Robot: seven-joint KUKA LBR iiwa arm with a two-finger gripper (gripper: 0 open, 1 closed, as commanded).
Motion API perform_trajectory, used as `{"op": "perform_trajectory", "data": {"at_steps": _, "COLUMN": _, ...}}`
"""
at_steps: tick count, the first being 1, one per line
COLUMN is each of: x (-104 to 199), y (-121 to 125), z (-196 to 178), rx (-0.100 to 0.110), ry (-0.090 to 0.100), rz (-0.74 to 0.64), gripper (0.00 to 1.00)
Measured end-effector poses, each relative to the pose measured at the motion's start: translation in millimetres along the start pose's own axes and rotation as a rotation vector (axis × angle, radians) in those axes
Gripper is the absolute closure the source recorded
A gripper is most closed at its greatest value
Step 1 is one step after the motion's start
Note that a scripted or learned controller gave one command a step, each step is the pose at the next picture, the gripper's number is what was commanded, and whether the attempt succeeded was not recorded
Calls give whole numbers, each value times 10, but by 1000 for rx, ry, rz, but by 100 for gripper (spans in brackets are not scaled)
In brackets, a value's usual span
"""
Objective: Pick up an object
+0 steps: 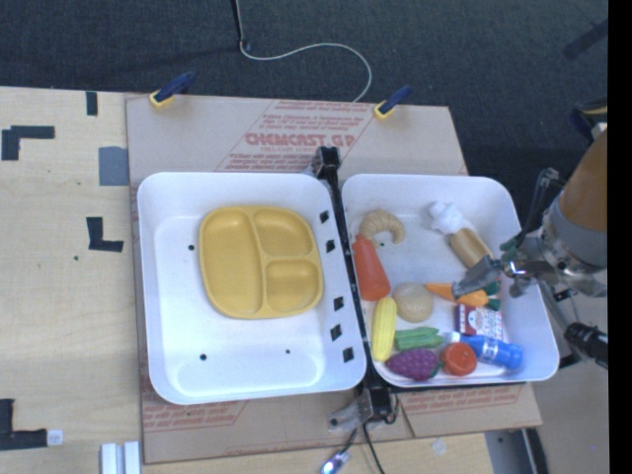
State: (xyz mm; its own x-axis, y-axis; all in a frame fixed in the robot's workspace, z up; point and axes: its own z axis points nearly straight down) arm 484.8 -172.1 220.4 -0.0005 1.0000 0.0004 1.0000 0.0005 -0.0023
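Camera view: "CHEMCAST GP" board [296,138]

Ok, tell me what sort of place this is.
Probably a robot lab test bench: two white bins on clamped cardboard, toy food beside a yellow tray, and a gripper reaching in.

Both white bins [158,265] look like smooth, slightly glossy plastic. The yellow divided tray [261,262] is matt plastic. The toy foods, such as the corn cob [383,329] and purple grapes [414,364], appear glossy plastic. The board beneath [286,136] is matt cardboard.
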Motion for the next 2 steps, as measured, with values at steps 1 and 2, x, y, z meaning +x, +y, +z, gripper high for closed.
{"op": "perform_trajectory", "data": {"at_steps": 1, "x": 592, "y": 34, "z": 1207, "rx": -16, "ry": -4, "rz": 1, "gripper": 0}}
{"op": "perform_trajectory", "data": {"at_steps": 2, "x": 614, "y": 12, "z": 1130, "rx": -5, "ry": 3, "rz": 0, "gripper": 100}}
